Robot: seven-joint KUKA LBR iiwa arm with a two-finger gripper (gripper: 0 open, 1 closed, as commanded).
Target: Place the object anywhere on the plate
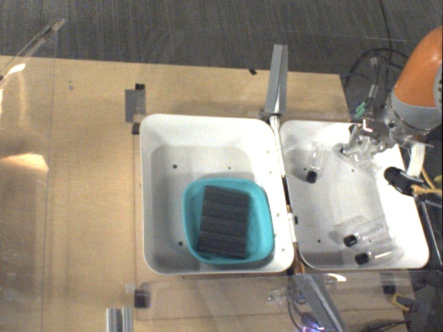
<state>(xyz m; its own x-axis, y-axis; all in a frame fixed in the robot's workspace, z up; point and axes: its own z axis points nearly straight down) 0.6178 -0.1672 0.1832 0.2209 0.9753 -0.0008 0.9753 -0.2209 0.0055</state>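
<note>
I am hanging over the upper right of the frame, my gripper (360, 146) poised above the far corner of the right bin (415, 254); the metal there is glinting and blurred, so I cannot tell how it is set or whether anything is in it. I am counting 3 clear bottles with dark caps in this bin: 1 bottle (309, 166) lying just left of me and slightly lower in the frame, and 2 more (365, 237) resting close together toward the lower right. The nearest one is probably my object, its long axis running roughly up-and-down in the frame with the cap at the lower end. The teal plate (259, 206) is sitting in the left bin (159, 185), well to my lower left, already carrying a dark ribbed block (223, 221). The coming move is turning on that leftward, slightly downward offset.
</note>
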